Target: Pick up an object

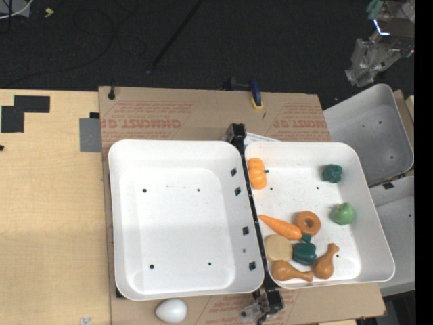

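Brown board [203,117] under two white bins; toys clustered in right bin [382,266]. Gripper [379,39] far above it, opening impossible to tell.

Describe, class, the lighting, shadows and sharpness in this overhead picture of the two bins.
Camera view: the left bin shows a bright patch over its lower floor and a greyer shade above; the right bin is evenly lit, its toys casting faint shadows; the background beyond the bench is nearly black; the gripper at top right looks dim and soft, while the carrot is reasonably sharp.
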`<state>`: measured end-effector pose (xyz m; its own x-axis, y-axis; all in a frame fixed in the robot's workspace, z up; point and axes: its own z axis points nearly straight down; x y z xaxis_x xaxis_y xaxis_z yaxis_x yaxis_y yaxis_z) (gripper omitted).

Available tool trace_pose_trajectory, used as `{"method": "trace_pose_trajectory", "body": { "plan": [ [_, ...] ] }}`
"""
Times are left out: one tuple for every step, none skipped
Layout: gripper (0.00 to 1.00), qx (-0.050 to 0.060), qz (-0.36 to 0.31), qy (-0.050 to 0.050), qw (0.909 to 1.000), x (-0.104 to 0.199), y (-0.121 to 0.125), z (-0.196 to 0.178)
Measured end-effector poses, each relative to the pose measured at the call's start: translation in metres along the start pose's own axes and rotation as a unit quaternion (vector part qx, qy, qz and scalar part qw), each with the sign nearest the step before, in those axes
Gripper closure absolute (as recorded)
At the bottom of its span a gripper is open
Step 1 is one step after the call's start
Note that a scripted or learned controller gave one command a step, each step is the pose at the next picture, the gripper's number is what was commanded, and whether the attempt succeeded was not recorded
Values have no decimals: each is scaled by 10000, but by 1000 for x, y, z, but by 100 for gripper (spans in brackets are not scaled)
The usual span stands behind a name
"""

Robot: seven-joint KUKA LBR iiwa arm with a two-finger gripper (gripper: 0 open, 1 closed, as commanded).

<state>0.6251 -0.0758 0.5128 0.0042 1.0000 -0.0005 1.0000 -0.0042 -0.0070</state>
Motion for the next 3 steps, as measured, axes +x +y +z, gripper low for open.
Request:
{"method": "trace_pose_trajectory", "body": {
  "plan": [
    [100,-32,-38,-1,10000,3,0,-26],
    [100,-23,-2,-9,10000,-72,14,-24],
    [100,17,-4,4,10000,-128,20,70]
  ]
}}
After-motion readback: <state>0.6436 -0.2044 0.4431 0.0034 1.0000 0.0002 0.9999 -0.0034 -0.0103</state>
